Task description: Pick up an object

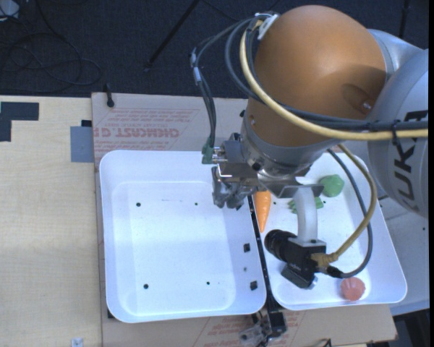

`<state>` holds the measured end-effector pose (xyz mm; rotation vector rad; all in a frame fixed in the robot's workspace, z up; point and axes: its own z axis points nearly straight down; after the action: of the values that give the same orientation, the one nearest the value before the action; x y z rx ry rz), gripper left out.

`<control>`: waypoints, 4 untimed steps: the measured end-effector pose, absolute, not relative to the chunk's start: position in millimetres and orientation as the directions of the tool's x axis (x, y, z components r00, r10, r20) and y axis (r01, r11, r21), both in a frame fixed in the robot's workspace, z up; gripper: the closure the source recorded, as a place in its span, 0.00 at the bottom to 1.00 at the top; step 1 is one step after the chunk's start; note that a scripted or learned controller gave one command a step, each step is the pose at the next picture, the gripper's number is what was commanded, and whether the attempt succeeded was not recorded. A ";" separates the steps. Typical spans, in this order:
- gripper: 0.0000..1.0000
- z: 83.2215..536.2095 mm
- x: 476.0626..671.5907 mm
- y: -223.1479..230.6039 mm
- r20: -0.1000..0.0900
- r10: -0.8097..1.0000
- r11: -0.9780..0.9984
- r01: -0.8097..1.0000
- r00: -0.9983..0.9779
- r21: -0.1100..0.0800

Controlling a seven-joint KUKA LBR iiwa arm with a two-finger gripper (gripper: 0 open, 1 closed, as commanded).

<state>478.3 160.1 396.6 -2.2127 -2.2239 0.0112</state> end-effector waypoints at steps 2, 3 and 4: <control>1.00 434.2 478.4 245.6 -0.005 1.000 0.005 1.000 -0.005 -0.010; 1.00 337.5 528.6 243.5 -0.002 1.000 -0.001 1.000 0.001 -0.004; 1.00 471.7 576.6 243.7 0.003 1.000 -0.003 1.000 0.003 0.011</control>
<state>576.6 243.7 471.7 -2.2283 -2.2225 -0.0162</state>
